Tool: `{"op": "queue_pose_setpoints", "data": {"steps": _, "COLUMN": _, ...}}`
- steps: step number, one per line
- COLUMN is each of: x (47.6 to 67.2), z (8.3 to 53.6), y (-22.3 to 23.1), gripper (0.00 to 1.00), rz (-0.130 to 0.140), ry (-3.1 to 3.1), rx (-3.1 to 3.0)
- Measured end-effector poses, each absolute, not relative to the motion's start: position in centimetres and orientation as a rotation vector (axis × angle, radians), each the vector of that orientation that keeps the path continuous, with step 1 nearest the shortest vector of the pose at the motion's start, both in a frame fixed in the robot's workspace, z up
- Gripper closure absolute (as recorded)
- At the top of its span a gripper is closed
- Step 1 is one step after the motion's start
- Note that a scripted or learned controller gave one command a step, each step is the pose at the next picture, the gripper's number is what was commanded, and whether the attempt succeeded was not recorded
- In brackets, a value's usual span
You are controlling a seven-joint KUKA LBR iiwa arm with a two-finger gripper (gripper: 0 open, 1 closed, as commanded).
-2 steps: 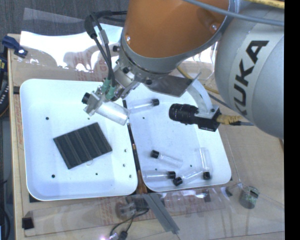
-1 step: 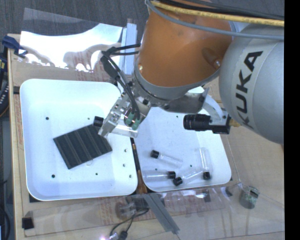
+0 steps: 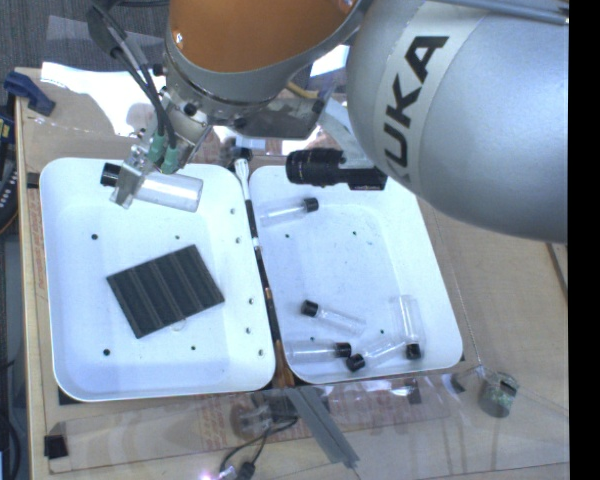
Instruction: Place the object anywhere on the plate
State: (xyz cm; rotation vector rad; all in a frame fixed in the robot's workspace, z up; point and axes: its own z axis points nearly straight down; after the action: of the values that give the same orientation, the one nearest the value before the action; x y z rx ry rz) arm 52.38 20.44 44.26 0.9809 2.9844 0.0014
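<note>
**Vial in the fingers, above the far end of the left bin**

You are handling a clear vial (image 3: 175, 192) with a black cap (image 3: 110, 175). Judge it as very light, stiff and smooth-walled. It is probably thin plastic or glass, so it may slip or roll and should not be squeezed hard. The sound place to hold it is across the barrel, just inboard of the cap. That is where the gripper (image 3: 140, 178) appears to have it now. The fingers (image 3: 128, 185) look closed on the vial near its capped end, with the clear barrel sticking out towards 3 o'clock and lying close to level. It looks larger than the loose vials, so I take it to be lifted clear of the floor.

In the left bin (image 3: 55, 268), the vial hangs at about 11 o'clock. The dark ribbed plate (image 3: 165, 290) lies flat near the middle, skewed, at roughly 6 o'clock from the vial and well apart from it. Nothing rests on the plate. Its grooves should help stop a round vial rolling, provided you lay it along them.

The right bin (image 3: 435, 268) holds the spare vials. One capped vial (image 3: 292, 209) lies at 11 o'clock. Another (image 3: 328, 314) lies just below the centre. A cluster sits along the near edge from 6 to 4 o'clock: one lying flat (image 3: 320, 349), one angled (image 3: 385, 348), and one pointing up the bin (image 3: 408, 316). The last two are close together, and I cannot tell whether they touch.

Both bins sit edge to edge on the surface (image 3: 500, 298).
</note>
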Motion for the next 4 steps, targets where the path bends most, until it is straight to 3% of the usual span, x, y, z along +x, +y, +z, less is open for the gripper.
{"op": "queue_pose_setpoints", "data": {"steps": 1, "x": 49.0, "z": 44.3, "y": 12.2, "gripper": 1.00, "rz": 0.000, "ry": 3.090, "rx": 0.566}}
{"op": "queue_pose_setpoints", "data": {"steps": 2, "x": 49.6, "z": 44.2, "y": 4.3, "gripper": 1.00, "rz": -0.004, "ry": 3.037, "rx": 0.813}}
{"op": "queue_pose_setpoints", "data": {"steps": 3, "x": 55.6, "z": 44.3, "y": 6.7, "gripper": 1.00, "rz": 0.002, "ry": 3.127, "rx": 0.269}}
{"op": "queue_pose_setpoints", "data": {"steps": 4, "x": 49.2, "z": 41.8, "y": 1.9, "gripper": 1.00, "rz": 0.000, "ry": 3.130, "rx": -0.269}}
